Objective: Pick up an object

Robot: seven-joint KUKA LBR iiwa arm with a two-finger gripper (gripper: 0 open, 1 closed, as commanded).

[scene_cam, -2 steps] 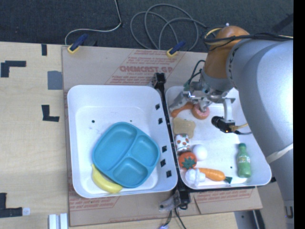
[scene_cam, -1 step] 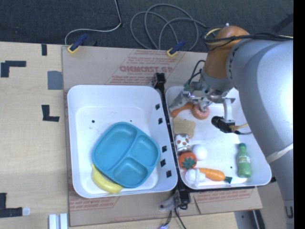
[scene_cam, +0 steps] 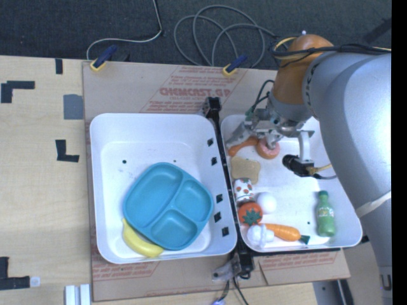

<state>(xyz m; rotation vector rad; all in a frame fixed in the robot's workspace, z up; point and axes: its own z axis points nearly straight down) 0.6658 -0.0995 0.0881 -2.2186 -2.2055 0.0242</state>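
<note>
Now the hand (scene_cam: pixel 266 134) hovers over a pinkish ring (scene_cam: pixel 269 149) (perhaps touching it).

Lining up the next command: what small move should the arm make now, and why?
Probably a short straight descent. The tool hovers at the right white bin's far end, directly over the pink ring-shaped toy and orange sausage-shaped toy, with nothing visibly gripped.

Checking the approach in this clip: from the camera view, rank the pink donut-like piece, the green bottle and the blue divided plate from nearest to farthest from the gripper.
1. Pink donut-like piece, right bin, just below the gripper.
2. Green bottle, right bin's lower right.
3. Blue divided plate, left bin, over a yellow banana.
</note>
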